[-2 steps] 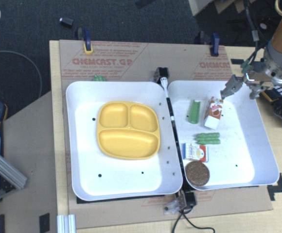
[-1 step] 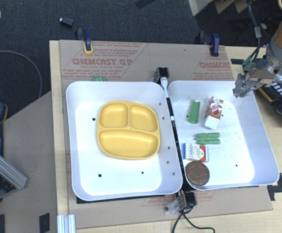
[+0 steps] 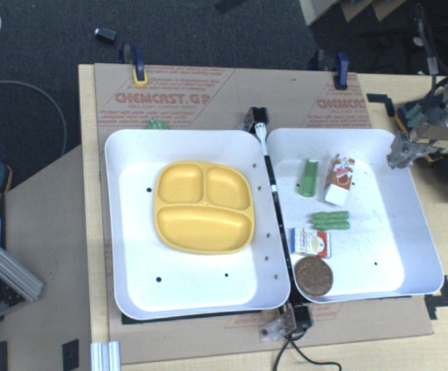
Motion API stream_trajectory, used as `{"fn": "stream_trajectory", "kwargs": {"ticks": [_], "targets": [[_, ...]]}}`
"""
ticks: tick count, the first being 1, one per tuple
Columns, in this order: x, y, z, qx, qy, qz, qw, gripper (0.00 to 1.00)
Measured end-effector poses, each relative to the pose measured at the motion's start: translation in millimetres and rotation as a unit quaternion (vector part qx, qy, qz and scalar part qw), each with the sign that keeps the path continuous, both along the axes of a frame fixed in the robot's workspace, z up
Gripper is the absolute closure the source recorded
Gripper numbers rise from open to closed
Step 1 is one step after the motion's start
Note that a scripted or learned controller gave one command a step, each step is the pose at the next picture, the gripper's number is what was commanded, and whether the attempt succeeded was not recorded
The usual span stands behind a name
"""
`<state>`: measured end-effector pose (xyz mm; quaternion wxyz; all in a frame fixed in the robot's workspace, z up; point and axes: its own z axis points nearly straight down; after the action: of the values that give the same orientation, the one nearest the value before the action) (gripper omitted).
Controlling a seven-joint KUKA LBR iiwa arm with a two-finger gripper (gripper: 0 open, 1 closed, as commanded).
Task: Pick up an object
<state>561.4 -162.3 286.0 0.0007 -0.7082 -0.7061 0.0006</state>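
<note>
A table (image 3: 54, 207) topped with a printed brown board (image 3: 208, 99), held by 2 blue clamps (image 3: 138, 62), is seen on dark carpet and carries 2 white bins: the left bin (image 3: 131, 269) holds a yellow divided plate (image 3: 205, 206), and the right bin (image 3: 402, 238) holds a green block (image 3: 309, 178), a red-and-white packet (image 3: 340, 181), a green pod (image 3: 330, 220), a small printed box (image 3: 310, 243) and a brown disc (image 3: 314, 276). The pincer (image 3: 403, 151) is seen at the right bin's upper right rim, apart from all objects. It is small and blurred, so how it stands cannot be told, and the arm is cut off by the frame's edge.
</note>
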Motion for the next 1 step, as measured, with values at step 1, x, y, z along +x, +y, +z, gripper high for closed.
{"fn": "stream_trajectory", "kwargs": {"ticks": [1], "targets": [[-39.2,129.1,-8.9,0.0030,0.002,0.008,1.0000,1.00]]}}
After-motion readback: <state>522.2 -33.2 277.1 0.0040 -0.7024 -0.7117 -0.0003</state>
